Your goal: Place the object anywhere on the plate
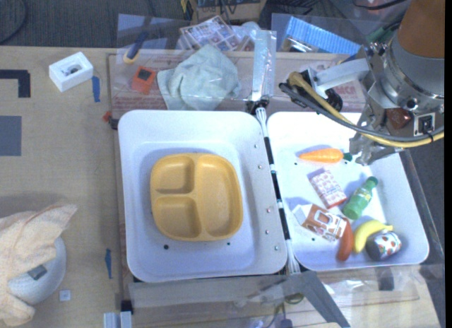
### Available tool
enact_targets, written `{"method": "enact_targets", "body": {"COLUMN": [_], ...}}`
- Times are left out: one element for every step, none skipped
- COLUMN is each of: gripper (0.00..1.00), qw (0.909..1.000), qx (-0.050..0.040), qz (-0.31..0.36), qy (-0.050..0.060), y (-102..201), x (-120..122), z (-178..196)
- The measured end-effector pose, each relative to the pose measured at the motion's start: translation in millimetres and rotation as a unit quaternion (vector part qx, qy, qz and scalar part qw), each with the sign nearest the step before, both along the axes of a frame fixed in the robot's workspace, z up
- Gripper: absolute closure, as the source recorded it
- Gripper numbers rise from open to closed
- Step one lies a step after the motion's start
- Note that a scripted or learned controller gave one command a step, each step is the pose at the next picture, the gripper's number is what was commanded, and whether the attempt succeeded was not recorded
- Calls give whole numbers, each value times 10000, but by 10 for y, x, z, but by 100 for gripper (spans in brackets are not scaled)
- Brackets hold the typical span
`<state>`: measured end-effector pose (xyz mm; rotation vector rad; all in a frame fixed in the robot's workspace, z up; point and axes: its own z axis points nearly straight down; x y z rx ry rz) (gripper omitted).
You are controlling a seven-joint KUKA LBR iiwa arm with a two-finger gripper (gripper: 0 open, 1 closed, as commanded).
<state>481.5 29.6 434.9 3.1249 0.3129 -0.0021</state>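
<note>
Over the right bin (417, 199), near its back right corner, the gripper (361, 151) hangs low beside the leafy end of the toy carrot (321, 155); whether its jaws are open or closed cannot be told, the wrist and a looping yellow cable (332, 111) masking them. Nothing shows clamped in it. Task names no single object; the carrot lies nearest and is the likely pick, though that is a judgement. It rests flat on the bin floor, long axis crosswise, apart from the other items. Looks like hollow moulded plastic: light, stiff, smooth, tapering, so apt to squirt out of a pinch near the tip. Best hold would be across the thick middle, jaws square to the long axis. Further forward lie a small printed carton (327, 186), a green bottle (360, 199) on its side, a second carton (323, 222) touching a red sausage-like piece (344, 243), then a banana (369, 233) against a round dark-and-white toy (383, 245). Those front pieces crowd together and would be harder to isolate. Destination is the yellow compartment plate (196, 196), centred in the left bin (134, 178), nothing on it, well apart from the carrot across the bins' shared wall.
</note>
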Motion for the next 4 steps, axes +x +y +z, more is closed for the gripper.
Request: {"method": "enact_targets", "body": {"gripper": [100, 100, 100, 100], "qw": [10000, 10000, 10000, 10000], "qx": [0, -1, -3, -4], "qz": [-9, -2, -6, -11], "qy": [-7, 3, -17, -18], "y": [749, 141, 724, 1096], "x": [-16, -20, -15, -13], "z": [-360, -2, -1, -2]}}
